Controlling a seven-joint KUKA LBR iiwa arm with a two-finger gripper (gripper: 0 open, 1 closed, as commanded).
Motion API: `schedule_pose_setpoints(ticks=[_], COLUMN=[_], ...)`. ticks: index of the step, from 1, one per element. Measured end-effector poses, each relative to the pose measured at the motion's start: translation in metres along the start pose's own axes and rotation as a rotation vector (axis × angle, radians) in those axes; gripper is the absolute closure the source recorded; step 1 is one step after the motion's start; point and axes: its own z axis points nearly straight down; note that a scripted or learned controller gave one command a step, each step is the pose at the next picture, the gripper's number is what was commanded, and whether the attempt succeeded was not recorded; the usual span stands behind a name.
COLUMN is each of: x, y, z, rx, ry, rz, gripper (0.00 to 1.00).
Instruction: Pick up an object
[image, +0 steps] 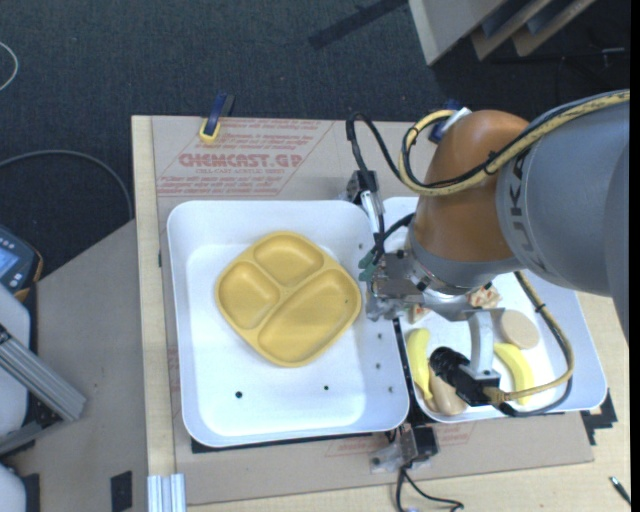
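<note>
Arm: the grey-and-orange arm (480, 200) leans in from the right, over the wall between the two bins.
Gripper: the gripper (388, 298) sits low at that seam, under the wrist; whether it is open or closed cannot be told.
Nearest object: a yellow divided plate (290, 297) lies flat in the left bin (205, 390), its right rim just beside the gripper.
Handling: probably light, stiff, slick plastic and too broad to span — the raised rim looks the only purchase.
Alternatives: yellow bananas (516, 368) and a tan disc (518, 328) in the right bin (585, 375), partly behind the arm — rounded, likely easier pinched across the middle.
</note>
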Motion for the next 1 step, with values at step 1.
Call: schedule_pose_setpoints(ticks=[1], x=[0.0001], y=[0.0102], z=[-0.0176], rx=[-0.005], ry=[0.0], rz=[0.0], gripper=[1.0])
